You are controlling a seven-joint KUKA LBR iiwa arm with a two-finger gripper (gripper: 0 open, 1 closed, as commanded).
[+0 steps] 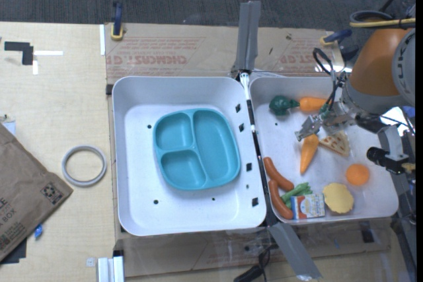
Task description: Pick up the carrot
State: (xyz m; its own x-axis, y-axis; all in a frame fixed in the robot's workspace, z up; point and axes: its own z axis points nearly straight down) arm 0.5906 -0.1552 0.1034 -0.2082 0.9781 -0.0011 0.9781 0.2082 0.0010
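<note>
The carrot is orange and tapered, and lies in the right bin with its thick end up and its tip toward the front. My gripper hangs open just above that thick end, reaching in from the right under the orange-banded wrist. Nothing is between its fingers.
Around the carrot lie a green broccoli, an orange piece, a tan wedge, an orange ball, two sausages, a small carton and a yellow disc. The left bin holds a blue divided plate.
</note>
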